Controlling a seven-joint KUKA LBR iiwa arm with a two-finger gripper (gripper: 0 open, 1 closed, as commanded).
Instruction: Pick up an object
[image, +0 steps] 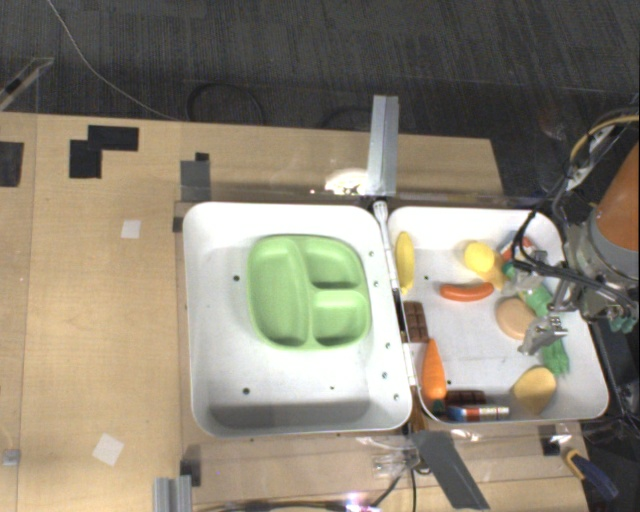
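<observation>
- Tan disc (513, 318): lies flat in the right bin (596, 405), just left of the jaws; probably light and rigid, best pinched across its edges, since its low profile gives little height to take.
- Jaws (543, 333): low over the right bin's right side, beside the disc and above a green item (553, 352); whether they stand wide or narrow cannot be told, and nothing shows between them.
- Neighbours: yellow lemon (481, 259), orange sausage (467, 292), carrot (433, 369), banana (404, 258), yellow potato (534, 387), all likely smooth and apt to slip.
- Left bin (215, 400): holds a green divided tray (306, 291).
- Counter (90, 330): bears both bins.
</observation>
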